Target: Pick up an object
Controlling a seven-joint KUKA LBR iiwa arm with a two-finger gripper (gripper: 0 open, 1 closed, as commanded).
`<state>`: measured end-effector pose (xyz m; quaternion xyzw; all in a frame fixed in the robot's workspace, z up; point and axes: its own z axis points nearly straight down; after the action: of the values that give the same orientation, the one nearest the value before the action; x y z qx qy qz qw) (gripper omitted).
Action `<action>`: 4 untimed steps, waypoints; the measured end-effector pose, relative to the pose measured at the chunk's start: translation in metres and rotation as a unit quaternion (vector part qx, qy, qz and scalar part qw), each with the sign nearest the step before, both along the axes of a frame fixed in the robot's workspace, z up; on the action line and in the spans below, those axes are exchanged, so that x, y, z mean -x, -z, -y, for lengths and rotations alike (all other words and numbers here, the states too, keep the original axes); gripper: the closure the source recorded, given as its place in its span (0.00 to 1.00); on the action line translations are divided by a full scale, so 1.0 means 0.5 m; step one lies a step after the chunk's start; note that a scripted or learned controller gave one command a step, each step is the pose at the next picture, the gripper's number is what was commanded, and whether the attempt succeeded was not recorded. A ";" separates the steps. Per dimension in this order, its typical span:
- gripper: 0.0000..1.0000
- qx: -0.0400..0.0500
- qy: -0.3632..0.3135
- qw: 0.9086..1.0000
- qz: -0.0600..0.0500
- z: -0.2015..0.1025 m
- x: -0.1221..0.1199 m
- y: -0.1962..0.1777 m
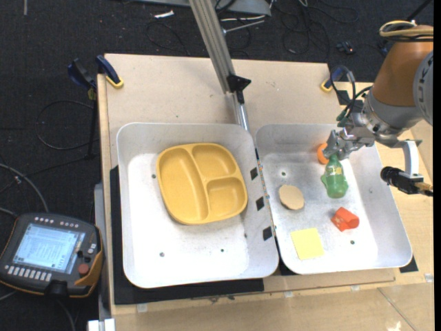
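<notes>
A teach pendant (48,254) with a lit screen lies nearest the camera, on the dark floor at the desk's lower left corner.

The left bin (138,254) holds a yellow divided plate (202,183), its three compartments bare.

The right bin (386,247) holds a yellow square block (306,243) near its front edge, an orange-red piece (346,218) just behind and to the right of it, a tan oval piece (291,198) toward the bin's left side, a green bottle-shaped object (335,179), and a small orange object (322,153) partly hidden at the tool.

The tool (339,147) sits low at the top of the green object, beside the orange one; whether it is apart or together I cannot tell.

The desk (172,92) is pale board, with clamps at its back corners. A slanting metal pole (213,36) crosses it, and cables trail over the dark floor behind.
</notes>
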<state>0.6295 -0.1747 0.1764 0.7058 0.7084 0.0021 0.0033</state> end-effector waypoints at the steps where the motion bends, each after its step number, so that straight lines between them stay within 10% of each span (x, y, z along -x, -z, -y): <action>1: 1.00 0.000 0.000 1.000 0.000 0.000 -0.003 -0.108; 2: 1.00 0.000 0.000 1.000 -0.004 -0.001 -0.004 -0.070; 4: 1.00 -0.002 -0.002 1.000 -0.004 -0.221 0.083 -0.098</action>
<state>0.5879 -0.0640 0.2253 0.7043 0.7099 0.0009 -0.0007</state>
